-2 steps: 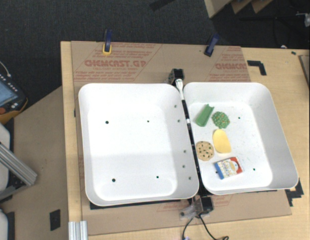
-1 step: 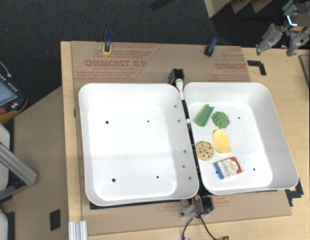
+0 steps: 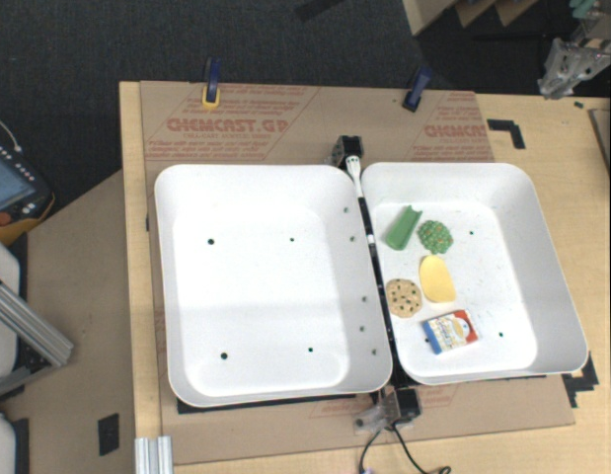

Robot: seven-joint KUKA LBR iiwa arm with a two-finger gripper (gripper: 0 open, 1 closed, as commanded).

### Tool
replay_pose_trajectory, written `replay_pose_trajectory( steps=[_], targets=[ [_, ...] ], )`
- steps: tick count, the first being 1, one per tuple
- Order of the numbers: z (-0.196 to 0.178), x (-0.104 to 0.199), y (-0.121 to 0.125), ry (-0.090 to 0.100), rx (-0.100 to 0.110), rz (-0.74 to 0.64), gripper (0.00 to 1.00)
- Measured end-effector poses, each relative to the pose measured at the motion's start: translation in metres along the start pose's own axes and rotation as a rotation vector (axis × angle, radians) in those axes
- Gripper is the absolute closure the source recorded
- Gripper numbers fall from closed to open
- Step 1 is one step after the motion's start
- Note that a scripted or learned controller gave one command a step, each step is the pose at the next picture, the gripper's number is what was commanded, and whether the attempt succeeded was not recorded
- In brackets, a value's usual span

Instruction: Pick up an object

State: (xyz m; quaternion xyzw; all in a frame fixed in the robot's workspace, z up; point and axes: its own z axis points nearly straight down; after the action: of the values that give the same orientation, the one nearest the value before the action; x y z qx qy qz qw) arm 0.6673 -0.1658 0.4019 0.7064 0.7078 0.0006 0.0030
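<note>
Metal gripper [image 3: 574,62] up at top right, off the bins; grip state: can't tell. Well below-left of it, in right white bin [image 3: 542,265]: green block [image 3: 404,227], green bumpy ball [image 3: 435,235], yellow wedge [image 3: 438,279], round choc-chip cookie [image 3: 403,296], red-blue packet [image 3: 450,331].

The setting is a robotics test lab. The worktop [image 3: 285,117] is a brown board printed with the trade name CHEMCAST GP and held down by blue clamps [image 3: 212,82]. Two shallow white bins [image 3: 251,284] sit side by side on it, joined by a black strip [image 3: 367,235]. Extruded aluminium framing [image 3: 24,319] stands at left, over dark carpet [image 3: 108,28].
</note>
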Motion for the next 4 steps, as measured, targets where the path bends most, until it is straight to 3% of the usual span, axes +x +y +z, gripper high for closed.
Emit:
replay_pose_trajectory(
  steps=[1,2,3,4],
  targets=[
    [-0.093,0.012,-0.060,0.000,-0.010,0.002,1.00],
    [-0.137,-0.014,-0.046,-0.001,-0.005,0.004,1.00],
    [-0.040,-0.062,-0.124,0.006,0.017,0.010,1.00],
    [-0.110,-0.050,-0.146,-0.001,-0.006,0.001,1.00]
  ],
)
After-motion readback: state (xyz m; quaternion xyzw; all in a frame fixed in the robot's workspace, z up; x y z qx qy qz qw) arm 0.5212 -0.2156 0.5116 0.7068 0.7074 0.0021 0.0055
